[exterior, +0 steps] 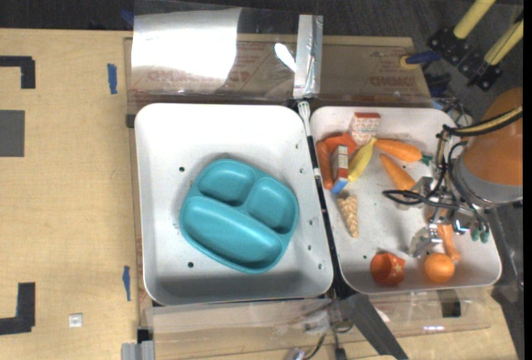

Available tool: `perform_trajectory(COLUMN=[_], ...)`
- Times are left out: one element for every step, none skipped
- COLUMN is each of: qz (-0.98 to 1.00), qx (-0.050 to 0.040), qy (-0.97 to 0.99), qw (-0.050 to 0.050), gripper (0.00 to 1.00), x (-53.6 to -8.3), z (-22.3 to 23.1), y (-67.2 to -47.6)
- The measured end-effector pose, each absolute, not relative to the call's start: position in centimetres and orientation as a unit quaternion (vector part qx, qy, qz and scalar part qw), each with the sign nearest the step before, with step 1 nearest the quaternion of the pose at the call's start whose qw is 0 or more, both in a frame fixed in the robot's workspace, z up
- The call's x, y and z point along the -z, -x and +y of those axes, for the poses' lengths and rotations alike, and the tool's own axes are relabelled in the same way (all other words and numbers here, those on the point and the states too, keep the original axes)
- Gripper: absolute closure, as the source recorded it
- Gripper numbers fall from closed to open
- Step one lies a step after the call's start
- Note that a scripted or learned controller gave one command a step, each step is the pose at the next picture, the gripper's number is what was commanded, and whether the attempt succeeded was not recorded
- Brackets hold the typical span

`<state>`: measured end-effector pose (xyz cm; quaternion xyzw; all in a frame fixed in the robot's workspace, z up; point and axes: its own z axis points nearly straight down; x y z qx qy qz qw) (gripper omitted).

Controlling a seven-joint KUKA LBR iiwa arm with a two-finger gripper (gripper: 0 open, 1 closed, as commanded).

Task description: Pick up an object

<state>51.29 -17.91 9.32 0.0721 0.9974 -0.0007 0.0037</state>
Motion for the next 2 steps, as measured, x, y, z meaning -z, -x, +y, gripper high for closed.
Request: perform_trajectory(qz=[0.989,0.987], qx=[-0.0003,0.0007], qy=[-0.15,-0.159], qw=[0.006,0.006], gripper=[0.0,0.0], x=[-15.5,-8.9], z=[-14.7,-14.6], y=[-61.3,-63.2])
